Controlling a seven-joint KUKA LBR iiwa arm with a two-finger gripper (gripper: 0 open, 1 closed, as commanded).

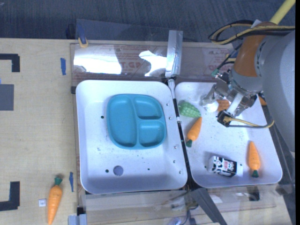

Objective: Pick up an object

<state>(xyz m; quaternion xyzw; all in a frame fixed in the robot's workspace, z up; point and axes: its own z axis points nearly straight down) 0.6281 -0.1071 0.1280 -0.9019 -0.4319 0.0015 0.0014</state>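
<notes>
My gripper (219,106) hangs over the back part of the right bin (269,139), below the orange band of the arm. A small white and orange thing (213,107) lies right at the gripper; I cannot tell whether it is touched. Just left of it lies a green leafy toy (189,109). A carrot (193,130) lies in front of that, near the bin's left wall. A second carrot (253,158) and a black and white carton (223,166) lie in the bin's front part.
The left bin (89,139) holds a blue divided plate (136,120). A third carrot (54,198) lies on the wooden bench at the front left, outside the bins. Cables (248,123) loop from the wrist over the right bin.
</notes>
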